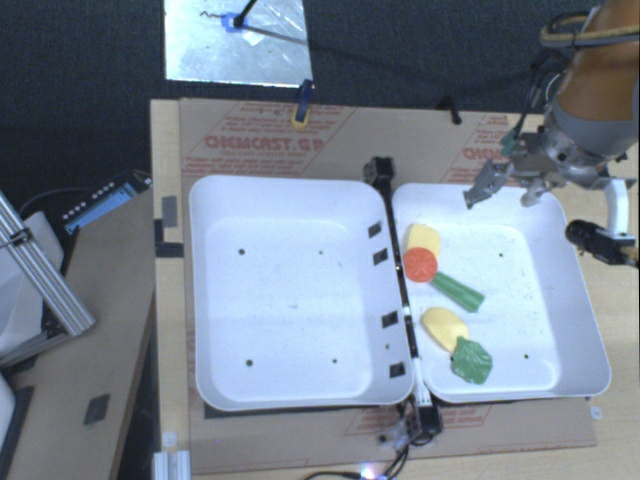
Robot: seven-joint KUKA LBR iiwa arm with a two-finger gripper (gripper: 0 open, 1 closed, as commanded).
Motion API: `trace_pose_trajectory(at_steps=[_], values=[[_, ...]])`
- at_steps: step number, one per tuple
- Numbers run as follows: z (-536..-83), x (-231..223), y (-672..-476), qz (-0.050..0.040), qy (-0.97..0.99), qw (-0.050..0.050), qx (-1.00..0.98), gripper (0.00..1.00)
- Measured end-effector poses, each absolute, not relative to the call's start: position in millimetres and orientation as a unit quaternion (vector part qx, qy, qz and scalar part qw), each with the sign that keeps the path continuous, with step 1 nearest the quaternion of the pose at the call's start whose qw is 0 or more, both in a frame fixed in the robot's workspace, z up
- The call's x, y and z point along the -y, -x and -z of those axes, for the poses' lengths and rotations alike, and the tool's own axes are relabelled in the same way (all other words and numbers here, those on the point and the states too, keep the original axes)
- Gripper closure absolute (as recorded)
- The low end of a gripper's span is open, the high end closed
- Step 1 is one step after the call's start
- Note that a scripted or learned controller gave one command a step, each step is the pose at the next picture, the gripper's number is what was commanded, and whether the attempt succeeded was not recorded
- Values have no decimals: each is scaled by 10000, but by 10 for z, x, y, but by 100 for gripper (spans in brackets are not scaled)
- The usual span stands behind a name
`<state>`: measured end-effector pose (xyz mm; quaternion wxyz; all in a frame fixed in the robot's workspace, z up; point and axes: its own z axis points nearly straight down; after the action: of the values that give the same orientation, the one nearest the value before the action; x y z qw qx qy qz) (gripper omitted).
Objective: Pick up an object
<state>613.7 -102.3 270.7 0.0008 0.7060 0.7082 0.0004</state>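
Jaws point(508, 189): hanging above the far edge of the right bin point(560, 268), two fingers spread apart, nothing between them. Arm point(598, 78) enters from the right, grey with orange band.

Relation for the coming move: every candidate object lies toward the near-left of the jaws, clustered along the right bin's left wall. Closest candidate, judged from this view, is the yellow piece point(424, 238) at the far end of the cluster; the others lie farther toward the near side.

Right bin, contents:
- yellow piece, rounded, next to the divider point(398, 268) between the bins.
- orange-red round piece point(420, 264), touching the yellow piece on its near side.
- green elongated piece point(459, 291), long axis running from the orange-red piece diagonally toward the near-right; it appears joined to or touching that piece, which one cannot be told.
- second yellow piece point(444, 327), oval, lying nearer the front, apart from the green elongated piece.
- green leafy piece point(471, 361), touching the second yellow piece on its near-right side.

Left bin point(290, 288): white floor with a few small dark dots.

Surface point(270, 138): cardboard sheet under both bins, printed lettering.

Task status: no object gripped yet; descent and a shift to the near-left would be needed.
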Motion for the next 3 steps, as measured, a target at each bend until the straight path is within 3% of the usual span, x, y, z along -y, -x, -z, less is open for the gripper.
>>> trace_pose_trajectory(at_steps=[1,2,3], values=[[-2818,1020,-6145,-15,-7050,17,-7092,100],[-3109,296,-6020,-22,-7033,7,-7108,100],[-3614,-428,-6622,-45,-7031,34,-7110,100]])
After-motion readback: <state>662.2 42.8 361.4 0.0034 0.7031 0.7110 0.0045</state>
